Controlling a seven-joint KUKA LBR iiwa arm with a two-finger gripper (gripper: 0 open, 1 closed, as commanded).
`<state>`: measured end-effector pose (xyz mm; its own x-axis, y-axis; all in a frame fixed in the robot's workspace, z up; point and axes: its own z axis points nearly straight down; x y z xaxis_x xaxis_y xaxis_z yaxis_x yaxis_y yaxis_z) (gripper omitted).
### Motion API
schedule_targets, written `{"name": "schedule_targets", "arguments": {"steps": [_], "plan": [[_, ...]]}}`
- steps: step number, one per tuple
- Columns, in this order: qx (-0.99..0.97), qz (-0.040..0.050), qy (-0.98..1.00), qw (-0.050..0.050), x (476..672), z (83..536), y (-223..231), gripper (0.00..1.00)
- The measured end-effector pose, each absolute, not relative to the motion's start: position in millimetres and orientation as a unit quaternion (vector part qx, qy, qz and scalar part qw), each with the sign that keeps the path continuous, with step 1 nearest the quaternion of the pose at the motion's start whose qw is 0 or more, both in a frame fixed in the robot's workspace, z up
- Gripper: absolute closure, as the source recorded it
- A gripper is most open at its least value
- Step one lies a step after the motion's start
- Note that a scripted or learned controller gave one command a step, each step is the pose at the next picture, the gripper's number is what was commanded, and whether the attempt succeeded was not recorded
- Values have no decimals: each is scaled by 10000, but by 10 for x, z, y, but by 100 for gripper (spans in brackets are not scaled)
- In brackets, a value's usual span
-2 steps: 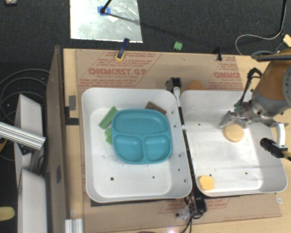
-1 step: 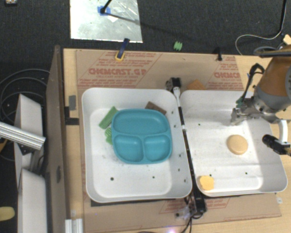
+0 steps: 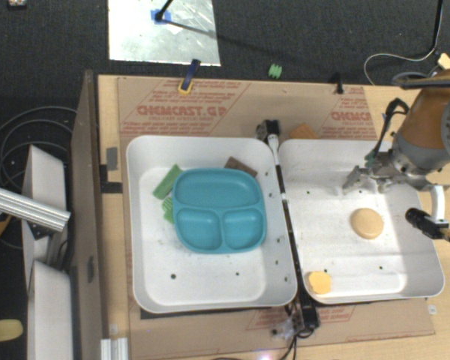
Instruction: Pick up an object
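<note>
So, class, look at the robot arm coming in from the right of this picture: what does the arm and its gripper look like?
The arm is a rounded grey body with a broad orange band above the wrist. A dark cable loops down beside the band. The gripper is pale grey metal with two thin fingers. A second pale piece with a black end sits on the arm's lower side.

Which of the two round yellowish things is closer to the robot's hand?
The bigger, paler tan one mid-bin, just below the gripper. The small orange one sits at the front edge.
</note>
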<state>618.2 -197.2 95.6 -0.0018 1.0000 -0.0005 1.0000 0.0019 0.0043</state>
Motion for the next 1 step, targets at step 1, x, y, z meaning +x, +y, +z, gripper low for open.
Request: {"name": "schedule_targets", "arguments": {"steps": [1], "plan": [[7076, -7, 7066, -4, 5631, 1147, -2033, 0]]}}
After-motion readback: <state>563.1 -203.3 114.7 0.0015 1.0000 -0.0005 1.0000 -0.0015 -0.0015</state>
